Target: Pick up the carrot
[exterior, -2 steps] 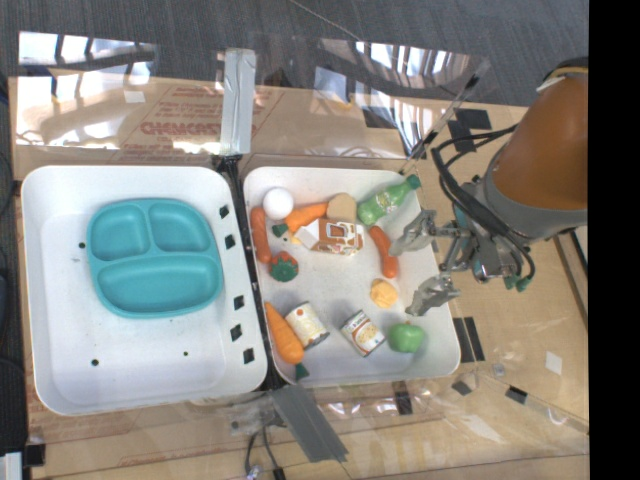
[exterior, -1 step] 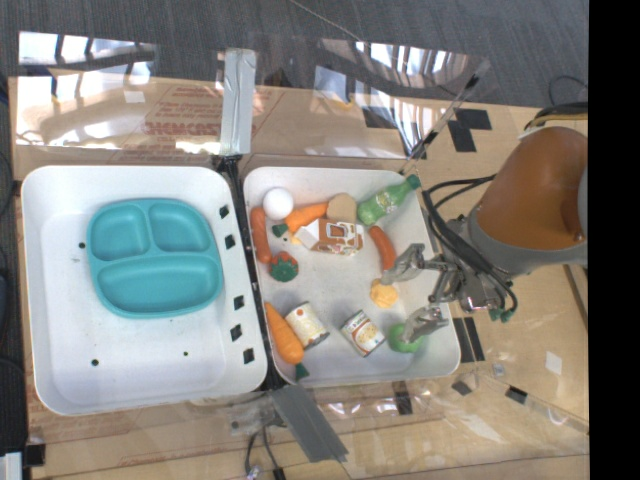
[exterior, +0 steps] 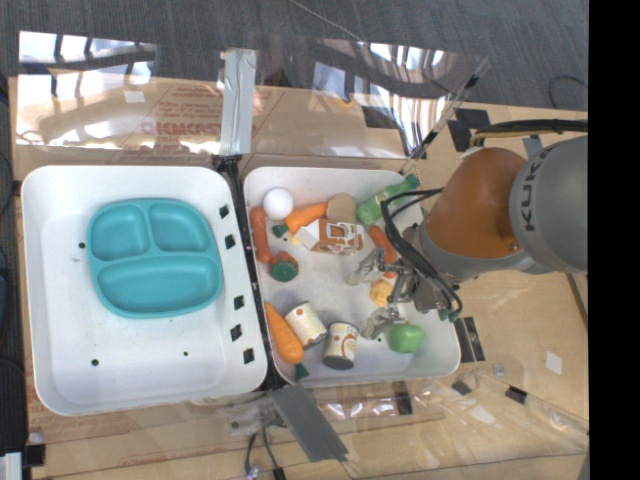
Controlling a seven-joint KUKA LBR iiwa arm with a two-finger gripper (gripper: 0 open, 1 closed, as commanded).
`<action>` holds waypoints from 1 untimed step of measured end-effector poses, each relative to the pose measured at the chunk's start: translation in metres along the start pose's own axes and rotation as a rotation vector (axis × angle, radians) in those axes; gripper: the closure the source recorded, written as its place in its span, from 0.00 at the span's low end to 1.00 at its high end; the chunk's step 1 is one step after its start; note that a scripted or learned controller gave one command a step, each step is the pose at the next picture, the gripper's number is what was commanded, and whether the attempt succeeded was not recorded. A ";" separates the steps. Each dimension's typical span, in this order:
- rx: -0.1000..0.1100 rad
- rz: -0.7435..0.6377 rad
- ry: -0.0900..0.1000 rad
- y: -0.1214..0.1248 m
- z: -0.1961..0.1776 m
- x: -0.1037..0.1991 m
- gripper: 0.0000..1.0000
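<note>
1. Carrots lie in the right bin (exterior: 432, 366): one carrot (exterior: 283, 333) sits at its lower left by the dividing wall, beside a small white can (exterior: 306, 322).
2. Another carrot (exterior: 260, 234) lies along the upper left wall, near a white ball (exterior: 277, 203).
3. Gripper (exterior: 385, 293) hangs over the bin's right side, above a green fruit (exterior: 405, 338); its fingers look spread, gripping nothing.
4. Left bin (exterior: 50, 358) holds a teal tray (exterior: 153, 256).

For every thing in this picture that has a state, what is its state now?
teal plate: lying flat in the left bin, nothing on it
carrot by the divider: lying flat
carrot at the front: lying flat
two cans: tipped over
gripper: low in the right bin
</note>
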State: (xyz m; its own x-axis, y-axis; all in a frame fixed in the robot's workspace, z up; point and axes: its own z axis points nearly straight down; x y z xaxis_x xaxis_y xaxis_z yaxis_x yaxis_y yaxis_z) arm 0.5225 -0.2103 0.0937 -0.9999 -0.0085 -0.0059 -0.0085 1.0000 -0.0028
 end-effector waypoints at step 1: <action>-0.001 0.293 -0.003 0.001 -0.002 -0.022 0.00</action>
State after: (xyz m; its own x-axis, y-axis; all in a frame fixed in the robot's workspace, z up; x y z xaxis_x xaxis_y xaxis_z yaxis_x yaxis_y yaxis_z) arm 0.5444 -0.2094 0.0960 -0.9598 0.2806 -0.0094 0.2806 0.9598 0.0002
